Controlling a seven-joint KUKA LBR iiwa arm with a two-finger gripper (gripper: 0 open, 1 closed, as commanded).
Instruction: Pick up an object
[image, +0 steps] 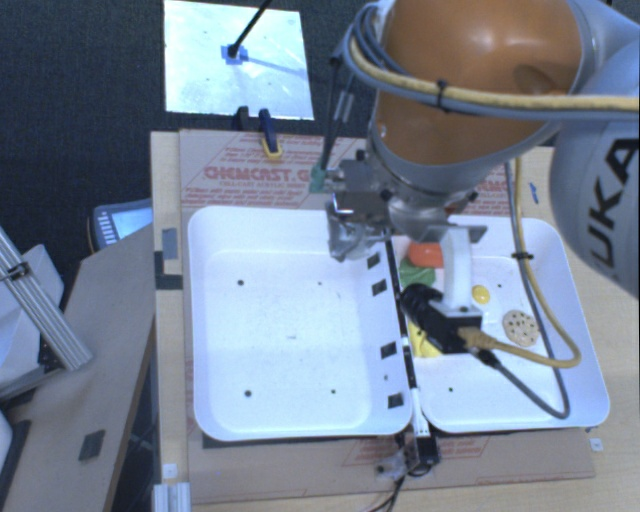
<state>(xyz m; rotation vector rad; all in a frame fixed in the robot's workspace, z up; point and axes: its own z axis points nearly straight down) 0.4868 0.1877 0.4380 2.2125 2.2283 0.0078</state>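
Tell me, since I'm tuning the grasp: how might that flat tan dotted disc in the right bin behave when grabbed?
The tan disc lies flat, so it probably won't roll. It looks thin, so probably light, and fingers may struggle to get under its edge.

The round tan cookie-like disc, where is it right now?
The tan disc lies in the right bin, toward its right side, just below the small yellow piece and beside the yellow cable.

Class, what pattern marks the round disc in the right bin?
Tan disc speckled with dots, in the camera view.
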